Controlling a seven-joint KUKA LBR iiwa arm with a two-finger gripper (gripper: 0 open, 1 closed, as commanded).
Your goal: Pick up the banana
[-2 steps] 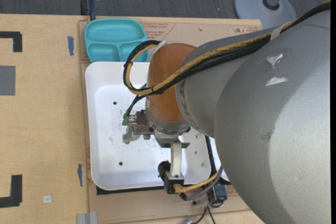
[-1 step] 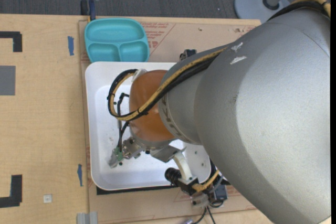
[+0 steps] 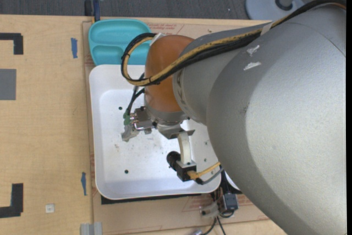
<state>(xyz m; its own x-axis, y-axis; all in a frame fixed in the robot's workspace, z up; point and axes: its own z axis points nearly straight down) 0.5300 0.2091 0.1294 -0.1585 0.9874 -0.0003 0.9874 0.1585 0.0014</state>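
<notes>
Camera view: the arm (image 3: 264,113) reached low into the white bin (image 3: 104,135), presumably seeking the banana, which lay hidden; gripper (image 3: 131,130) state could not be told

Arm (image 3: 264,113) over bin (image 3: 110,173)

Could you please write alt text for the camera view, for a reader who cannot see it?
A large grey robot arm with an orange band reaches from the right over a shallow white bin, its gripper low near the bin floor. A teal tray sits behind the bin.
</notes>
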